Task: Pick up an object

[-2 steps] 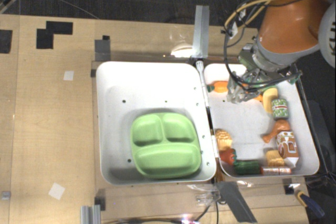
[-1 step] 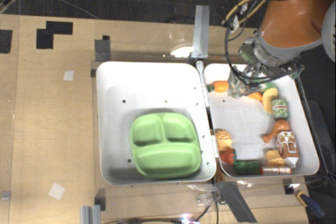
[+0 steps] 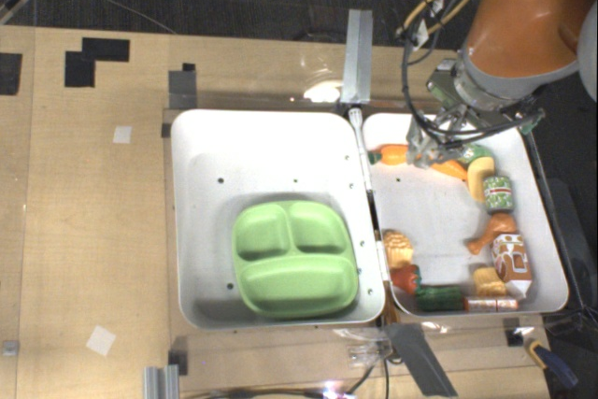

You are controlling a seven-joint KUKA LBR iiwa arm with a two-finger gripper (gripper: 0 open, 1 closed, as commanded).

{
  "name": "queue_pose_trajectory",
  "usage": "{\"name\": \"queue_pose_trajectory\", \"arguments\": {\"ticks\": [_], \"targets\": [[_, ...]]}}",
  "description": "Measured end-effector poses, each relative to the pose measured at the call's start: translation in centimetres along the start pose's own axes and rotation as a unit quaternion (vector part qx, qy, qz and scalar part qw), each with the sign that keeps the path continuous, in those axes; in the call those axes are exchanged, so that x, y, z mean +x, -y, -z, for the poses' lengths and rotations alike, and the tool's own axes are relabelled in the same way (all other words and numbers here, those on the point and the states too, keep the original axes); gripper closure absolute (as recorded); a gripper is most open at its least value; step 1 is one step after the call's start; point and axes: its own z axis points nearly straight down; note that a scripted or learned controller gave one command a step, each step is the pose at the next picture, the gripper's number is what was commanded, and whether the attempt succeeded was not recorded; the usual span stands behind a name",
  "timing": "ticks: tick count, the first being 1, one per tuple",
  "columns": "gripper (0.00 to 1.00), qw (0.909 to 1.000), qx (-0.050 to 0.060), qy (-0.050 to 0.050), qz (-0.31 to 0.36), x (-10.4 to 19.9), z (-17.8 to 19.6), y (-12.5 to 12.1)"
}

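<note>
The right bin [image 3: 439, 220] holds several toy foods. An orange piece [image 3: 392, 154] lies at its far left corner, and another orange piece [image 3: 452, 169] sits beside a yellow item [image 3: 479, 173]. My gripper [image 3: 423, 145] hangs low over the bin's far edge, between the two orange pieces and close to both. The grey wrist and orange band [image 3: 519, 33] rise above it to the right. Nothing shows between the fingers.
The left bin [image 3: 206, 154] bears a green divided tray [image 3: 292, 259]. Along the right bin's right side lie a green-and-red can [image 3: 499, 193], a brown drumstick [image 3: 493, 232] and a carton [image 3: 510, 259]. Near its front lie a bun [image 3: 399, 245], a red piece [image 3: 405, 276] and a green cucumber [image 3: 439, 297].
</note>
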Motion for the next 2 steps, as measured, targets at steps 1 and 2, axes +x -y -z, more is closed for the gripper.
{"name": "queue_pose_trajectory", "arguments": {"ticks": [1,2], "targets": [[1.0,1.0,0.003,0.004,0.0,-0.3,1.3,0.1],[1.0,0.9999,0.007,0.008,0.0,-0.6,2.6,0.2]]}}
